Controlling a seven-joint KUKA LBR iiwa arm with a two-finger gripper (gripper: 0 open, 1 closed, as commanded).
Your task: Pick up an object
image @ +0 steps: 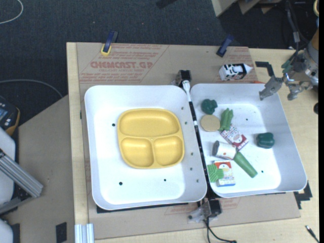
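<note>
Claw (280,88) hangs wide open, holding nothing, at the right bin's (286,151) two o'clock corner; green toys (265,140) lie below.

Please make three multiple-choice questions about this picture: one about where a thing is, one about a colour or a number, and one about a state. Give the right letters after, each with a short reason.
1. Where does the yellow tray lie?
A. in the left bin
B. in the right bin
C. on the bare bench

2. How many compartments does the yellow tray have?
A. two
B. three
C. five

3. Where is the gripper now?
A. pressed on the yellow tray
B. over the upper right corner of the right bin, holding nothing
C. over the left bin, lifting the round tan disc

Answers:
1. A, it sits in the middle of the left bin.
2. B, one long section above two smaller ones.
3. B, it hangs by the right bin rim with nothing between its fingers.
</note>
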